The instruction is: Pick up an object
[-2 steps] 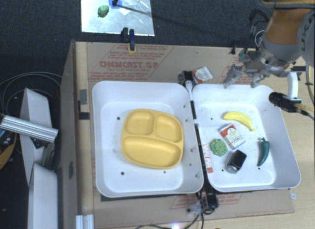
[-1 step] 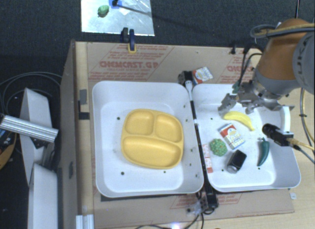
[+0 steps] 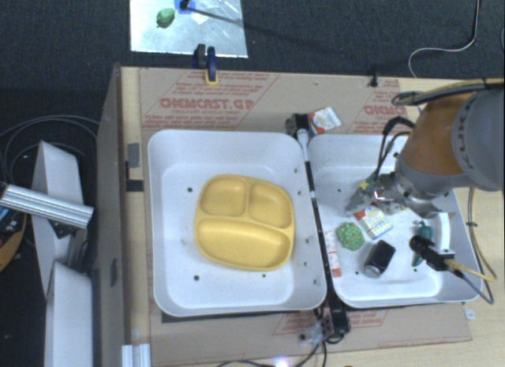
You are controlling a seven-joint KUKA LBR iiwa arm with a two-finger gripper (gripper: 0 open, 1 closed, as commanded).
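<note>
My gripper [image 3: 369,196] hangs low over the middle of the right bin [image 3: 339,160], with the grey arm and its orange band reaching in from the right. Just below the gripper lies a small white, red and yellow packet [image 3: 374,222]. To the left of the packet sits a green lumpy object [image 3: 349,236]. Nearer the bin's front lies a black cylinder [image 3: 379,256] on its side. I see nothing held in the gripper.
The left bin [image 3: 173,168] holds a yellow divided plate [image 3: 243,222]. A small white and orange packet [image 3: 324,119] lies on the cardboard behind the bins. The ridge between the bins [image 3: 313,200] runs close to the gripper's left.
</note>
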